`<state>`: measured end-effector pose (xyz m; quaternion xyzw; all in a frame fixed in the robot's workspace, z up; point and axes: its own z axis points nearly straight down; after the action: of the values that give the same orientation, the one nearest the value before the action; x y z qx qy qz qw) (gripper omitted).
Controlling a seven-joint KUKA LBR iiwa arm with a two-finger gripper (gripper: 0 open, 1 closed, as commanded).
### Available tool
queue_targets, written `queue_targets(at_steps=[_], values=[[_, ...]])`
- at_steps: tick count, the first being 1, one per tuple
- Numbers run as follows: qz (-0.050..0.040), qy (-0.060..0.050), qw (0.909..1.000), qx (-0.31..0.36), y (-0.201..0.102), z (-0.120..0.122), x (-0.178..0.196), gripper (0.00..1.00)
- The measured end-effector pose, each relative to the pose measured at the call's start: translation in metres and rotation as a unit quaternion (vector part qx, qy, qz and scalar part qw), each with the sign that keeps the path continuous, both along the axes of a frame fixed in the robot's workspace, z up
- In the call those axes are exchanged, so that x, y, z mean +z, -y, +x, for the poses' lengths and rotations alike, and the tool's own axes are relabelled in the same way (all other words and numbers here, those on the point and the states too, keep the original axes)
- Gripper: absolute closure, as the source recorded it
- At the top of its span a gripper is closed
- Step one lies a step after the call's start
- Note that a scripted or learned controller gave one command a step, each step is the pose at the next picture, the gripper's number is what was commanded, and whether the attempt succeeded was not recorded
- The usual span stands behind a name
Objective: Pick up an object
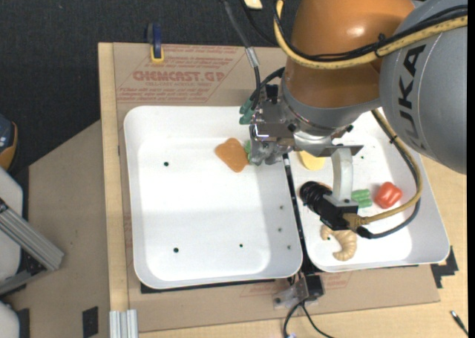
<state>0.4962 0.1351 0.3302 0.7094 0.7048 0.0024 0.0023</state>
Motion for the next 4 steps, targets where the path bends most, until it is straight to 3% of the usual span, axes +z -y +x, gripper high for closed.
queue_targets(at_steps=[1, 2, 3, 4], values=[[0.0033, 0.003, 1.0, 0.008, -0.074, 0.017, 0.094, 1.0], [0.002, 0.0, 1.0, 0.006, -0.091, -0.016, 0.134, 1.0], [-0.0009, -0.002, 1.0, -0.003, 0.034, -0.017, 0.147, 1.0], [-0.0008, 0.002, 1.0, -0.001, 0.117, -0.017, 0.209, 1.0]])
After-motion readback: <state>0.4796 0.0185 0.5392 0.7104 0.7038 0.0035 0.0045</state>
